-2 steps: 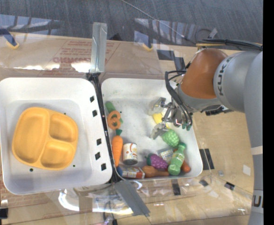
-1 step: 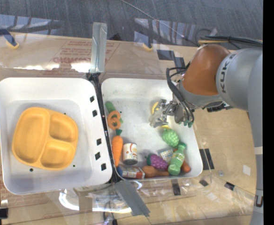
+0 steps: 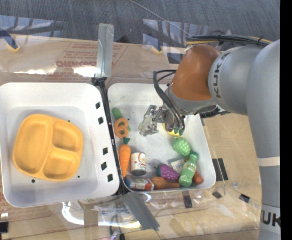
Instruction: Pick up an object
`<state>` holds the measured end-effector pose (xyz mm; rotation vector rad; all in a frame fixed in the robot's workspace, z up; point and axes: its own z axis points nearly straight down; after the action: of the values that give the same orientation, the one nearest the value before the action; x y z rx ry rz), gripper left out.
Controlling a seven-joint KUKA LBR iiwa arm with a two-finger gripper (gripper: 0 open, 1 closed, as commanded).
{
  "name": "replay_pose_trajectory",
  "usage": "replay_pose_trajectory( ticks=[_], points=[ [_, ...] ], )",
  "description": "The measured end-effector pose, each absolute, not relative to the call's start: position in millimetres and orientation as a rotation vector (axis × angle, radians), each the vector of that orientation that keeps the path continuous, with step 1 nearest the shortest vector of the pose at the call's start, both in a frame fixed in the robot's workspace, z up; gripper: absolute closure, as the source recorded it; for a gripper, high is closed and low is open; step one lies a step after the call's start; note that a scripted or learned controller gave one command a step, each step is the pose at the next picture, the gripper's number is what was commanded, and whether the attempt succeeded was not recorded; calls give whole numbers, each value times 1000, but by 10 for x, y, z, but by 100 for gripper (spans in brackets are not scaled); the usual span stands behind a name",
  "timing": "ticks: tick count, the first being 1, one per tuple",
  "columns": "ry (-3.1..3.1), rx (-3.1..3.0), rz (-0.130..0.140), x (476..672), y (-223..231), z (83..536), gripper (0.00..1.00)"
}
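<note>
While the pincer [image 3: 153, 120] is seen low over the bare middle of the right bin [image 3: 136, 91], nothing can be made out between its fingers; whether they stand wide or narrow cannot be told from this slant. No single object is named by the task, and the candidates are found crowded along the bin's near and left sides: a carrot [image 3: 124, 158], a small can [image 3: 138, 163], a purple grape bunch [image 3: 169, 172], a green bottle [image 3: 188, 171] and a knobbly green piece [image 3: 182, 146]. A small yellow item [image 3: 173, 131] is partly hidden just beside the wrist.

Risk is judged to lie in the aim. If the descent is made where the pincer hangs, only white floor may be closed on. If the cluster is targeted, two toys could be pinched together, or one nudged against the wall and lost. The left bin [image 3: 16, 96], well apart, is occupied by a yellow divided plate [image 3: 47, 146].
</note>
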<state>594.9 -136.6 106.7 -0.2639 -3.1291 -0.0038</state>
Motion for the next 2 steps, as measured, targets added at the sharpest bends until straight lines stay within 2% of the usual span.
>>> replay_pose_trajectory(
  ticks=[1, 2],
  points=[
    [-3129, -264, 3, 5769, -928, 921, 100],
    [-3116, 423, 3, 5833, -1519, 933, 100]
  ],
)
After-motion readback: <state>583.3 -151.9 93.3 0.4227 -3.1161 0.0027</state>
